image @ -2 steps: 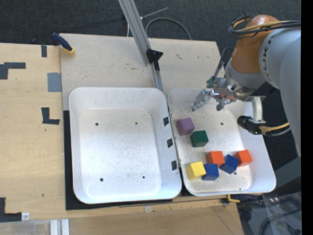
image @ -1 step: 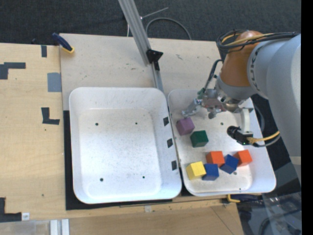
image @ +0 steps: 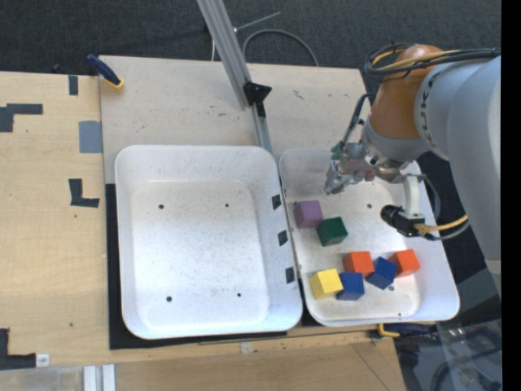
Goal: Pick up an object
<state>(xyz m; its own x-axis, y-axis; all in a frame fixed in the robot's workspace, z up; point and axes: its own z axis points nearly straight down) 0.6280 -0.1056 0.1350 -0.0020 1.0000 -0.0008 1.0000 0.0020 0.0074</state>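
Gripper (image: 336, 182) hangs over the right bin (image: 431, 304) near its far edge, above and just beside the purple cube (image: 308, 213); cannot tell its opening state, nothing seen held. Risk: the green cube (image: 332, 231) sits close to the purple one, so a slightly off descent could nudge either aside. The remaining cubes crowd the near edge, leaving little room for a clean grasp.

Matt white plastic bins (image: 130, 218), pale wood bench (image: 49, 243), metal pole (image: 224, 35)
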